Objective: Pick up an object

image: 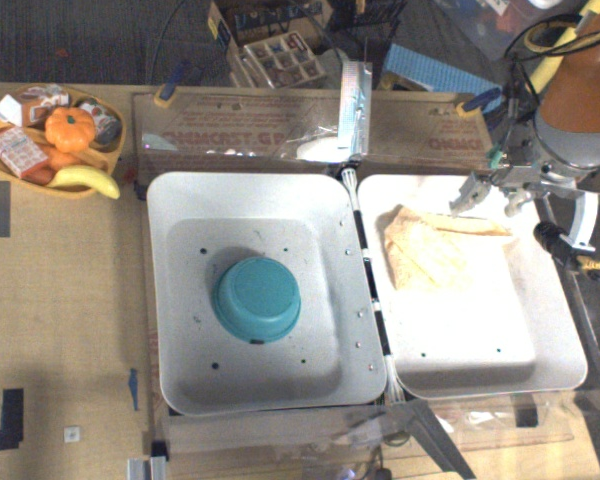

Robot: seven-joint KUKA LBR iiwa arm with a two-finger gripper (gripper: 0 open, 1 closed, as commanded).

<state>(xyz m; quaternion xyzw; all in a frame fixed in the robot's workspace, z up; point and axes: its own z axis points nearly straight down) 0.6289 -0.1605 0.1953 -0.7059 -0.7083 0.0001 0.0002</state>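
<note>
Two bins: teal bowl (258, 299) left, cloth (435, 248) right

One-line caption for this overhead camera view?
Gripper above right bin's far edge near crumpled cloth; teal bowl in left bin.

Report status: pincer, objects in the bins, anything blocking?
Pincer over right bin, far edge, holding nothing. Beige cloth lies beside it. Teal bowl upside down in left bin. Nothing in the way.

Wooden bench (60, 298). Two shallow white bins side by side on it: left bin (170, 208), right bin (550, 348). Far left corner: yellow bowl (0, 153) of toy food. Cardboard strip (240, 128) behind the bins.
</note>
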